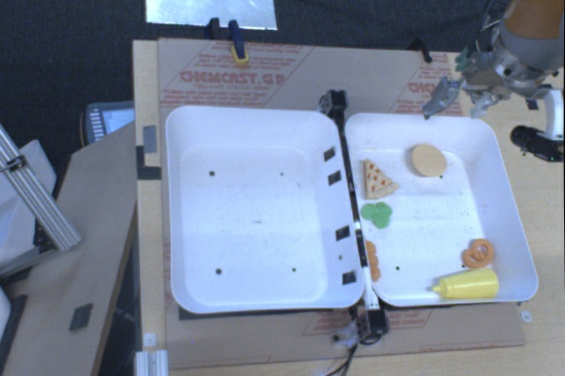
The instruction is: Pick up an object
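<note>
Wooden bench (150,189), cardboard sheet (265,70) on top, 2 white bins side by side, left bin (177,189), right bin (508,198)

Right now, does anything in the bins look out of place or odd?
One thing: a small orange piece lies tight against the divider-side wall of the right bin, partly tucked under the rim. The other toys lie flat on the floor, nothing spilled.

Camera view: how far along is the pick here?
Nothing looks picked yet. The pincer hangs above the far rim of the right bin, with nothing visible between its fingers. The round biscuit, pizza slice, green piece, pretzel and yellow bottle all lie in that bin. Descent, grasp and lift remain.
</note>
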`<state>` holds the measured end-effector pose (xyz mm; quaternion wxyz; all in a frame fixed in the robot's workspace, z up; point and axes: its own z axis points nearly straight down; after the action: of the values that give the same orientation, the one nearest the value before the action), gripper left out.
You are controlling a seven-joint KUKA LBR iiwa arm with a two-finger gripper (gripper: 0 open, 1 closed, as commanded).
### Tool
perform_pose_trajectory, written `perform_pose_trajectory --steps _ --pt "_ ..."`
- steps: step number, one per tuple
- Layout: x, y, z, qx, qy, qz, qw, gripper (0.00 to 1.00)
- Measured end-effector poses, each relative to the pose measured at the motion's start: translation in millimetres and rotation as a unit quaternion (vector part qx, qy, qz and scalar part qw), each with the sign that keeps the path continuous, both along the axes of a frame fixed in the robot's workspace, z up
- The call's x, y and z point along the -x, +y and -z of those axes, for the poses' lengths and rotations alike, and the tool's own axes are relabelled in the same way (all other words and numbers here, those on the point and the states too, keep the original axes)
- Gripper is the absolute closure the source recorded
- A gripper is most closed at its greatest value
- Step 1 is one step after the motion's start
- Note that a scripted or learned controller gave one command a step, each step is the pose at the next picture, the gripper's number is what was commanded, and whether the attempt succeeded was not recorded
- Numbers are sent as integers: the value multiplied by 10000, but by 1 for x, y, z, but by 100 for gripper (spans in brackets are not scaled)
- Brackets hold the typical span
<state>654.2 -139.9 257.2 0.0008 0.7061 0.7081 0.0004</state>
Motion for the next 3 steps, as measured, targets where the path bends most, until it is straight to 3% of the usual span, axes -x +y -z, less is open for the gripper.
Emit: perform_pose_trajectory --steps 1,2,3 --pt "-16 31 -172 14 -108 -29 9999 0" --pt "-14 130 -287 -17 -81 -62 9999 0" --pt "-13 250 -278 -25 -4 -71 10000 0"
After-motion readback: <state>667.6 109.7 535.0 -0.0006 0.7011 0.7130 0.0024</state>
